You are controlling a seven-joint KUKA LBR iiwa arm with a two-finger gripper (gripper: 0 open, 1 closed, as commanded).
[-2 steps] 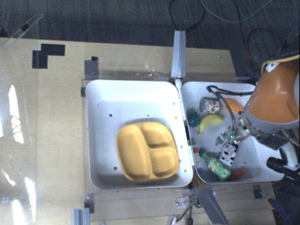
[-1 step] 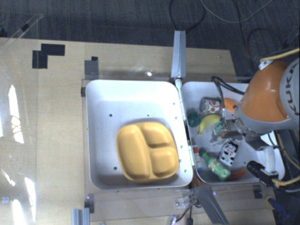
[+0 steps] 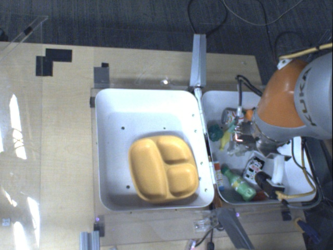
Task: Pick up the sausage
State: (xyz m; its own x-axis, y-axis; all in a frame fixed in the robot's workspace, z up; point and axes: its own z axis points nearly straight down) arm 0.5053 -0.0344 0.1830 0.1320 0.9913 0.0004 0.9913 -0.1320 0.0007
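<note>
The gripper (image 3: 237, 138) is down in the right bin (image 3: 218, 104) now, hanging over its middle, and from where I stand I can't tell whether it is spread or closed, there's just too much metal and glare around it. Just beside it, toward the wall the two bins share, there's a yellow thing (image 3: 225, 138) and, touching that, a teal-green thing (image 3: 214, 133) up against the wall. Coming nearer the front edge, a small black-and-white box (image 3: 254, 166) sits just below the wrist, and a green bottle (image 3: 240, 185) lies on its side along the front wall, neck pointing toward the left bin. The sausage is somewhere in that clutter, if anywhere, and which piece it is I can't say from this angle. Above all this, the orange band (image 3: 278, 100) bulges over the bin's right half, with the grey arm (image 3: 318, 95) running off to the right. Over in the left bin (image 3: 119, 113), well apart from the action, a yellow tray (image 3: 164, 166) with three compartments lies flat, toward the front right corner. Both bins sit side by side on the pale wooden bench (image 3: 52, 155), a metal post (image 3: 199, 61) stands up behind the gap between them, and black tape marks (image 3: 52, 59) show on the bench at the far left.
</note>
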